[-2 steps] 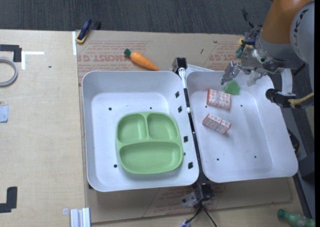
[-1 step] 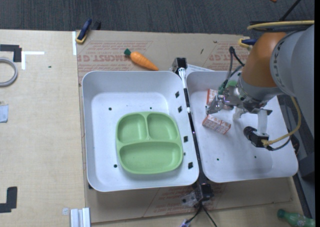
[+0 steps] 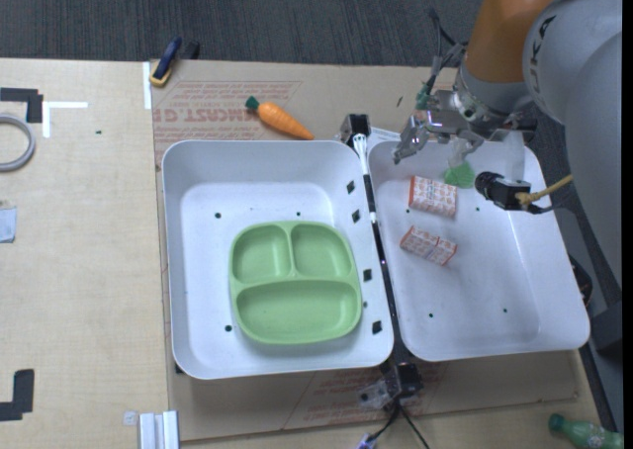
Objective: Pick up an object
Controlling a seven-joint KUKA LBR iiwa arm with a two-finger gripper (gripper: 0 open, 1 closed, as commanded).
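Green plate (image 3: 295,284) in left bin (image 3: 188,239) — two boxes (image 3: 432,196) right

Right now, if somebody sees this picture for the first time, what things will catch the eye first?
The green divided plate in the left bin stands out most against the white. Next comes the big grey arm with its orange band, reaching in from the right, its gripper over the far end of the right bin, above two small patterned boxes. A toy carrot lies on the cardboard beyond the left bin.

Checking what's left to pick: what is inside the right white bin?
Right white bin holds two small red-and-white patterned boxes and a green piece, partly covered by the gripper.
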